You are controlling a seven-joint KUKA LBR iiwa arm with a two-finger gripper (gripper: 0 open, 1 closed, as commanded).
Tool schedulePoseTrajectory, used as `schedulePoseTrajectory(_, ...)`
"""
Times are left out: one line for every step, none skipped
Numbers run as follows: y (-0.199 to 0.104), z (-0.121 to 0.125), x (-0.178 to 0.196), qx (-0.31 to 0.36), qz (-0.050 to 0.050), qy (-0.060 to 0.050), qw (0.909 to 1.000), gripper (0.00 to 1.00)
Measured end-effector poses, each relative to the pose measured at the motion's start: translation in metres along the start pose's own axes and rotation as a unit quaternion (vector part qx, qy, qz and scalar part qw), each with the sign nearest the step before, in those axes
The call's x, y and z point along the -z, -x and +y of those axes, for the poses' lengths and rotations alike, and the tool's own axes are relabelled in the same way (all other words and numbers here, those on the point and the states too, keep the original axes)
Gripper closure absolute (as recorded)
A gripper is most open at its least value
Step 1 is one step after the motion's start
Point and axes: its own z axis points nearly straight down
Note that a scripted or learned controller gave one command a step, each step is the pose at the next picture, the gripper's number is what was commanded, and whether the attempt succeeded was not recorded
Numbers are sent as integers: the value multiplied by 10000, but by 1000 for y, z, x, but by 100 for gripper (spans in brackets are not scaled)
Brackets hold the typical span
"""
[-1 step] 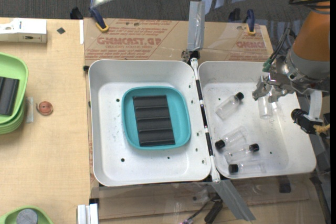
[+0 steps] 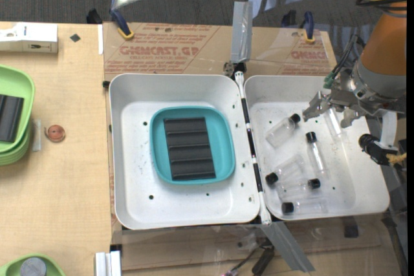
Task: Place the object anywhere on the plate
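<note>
Camera view, from above the bench: the grey KUKA arm with its orange band (image 2: pixel 383 48) hung over the right shallow white bin (image 2: pixel 362 203), its two-finger gripper (image 2: pixel 334 106) poised at that bin's two o'clock corner; how far the gripper stood spread could not be told. Below it, several clear plastic vials with black caps (image 2: pixel 313 158) lay scattered across the right bin's floor, none seen in the gripper's grasp. In the left shallow white bin (image 2: pixel 129 191), a teal square plate (image 2: pixel 158 139) sat at centre, bearing a black ribbed block (image 2: pixel 189 148). A stack of green trays (image 2: pixel 16 116) rested on the wooden bench at nine o'clock.
</note>
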Motion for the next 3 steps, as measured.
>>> schedulePoseTrajectory(78,-18,48,-334,2,10,9994,0)
schedulePoseTrajectory(85,-7,187,-511,0,2,9987,0)
schedulePoseTrajectory(81,32,232,-873,-1,0,9962,0)
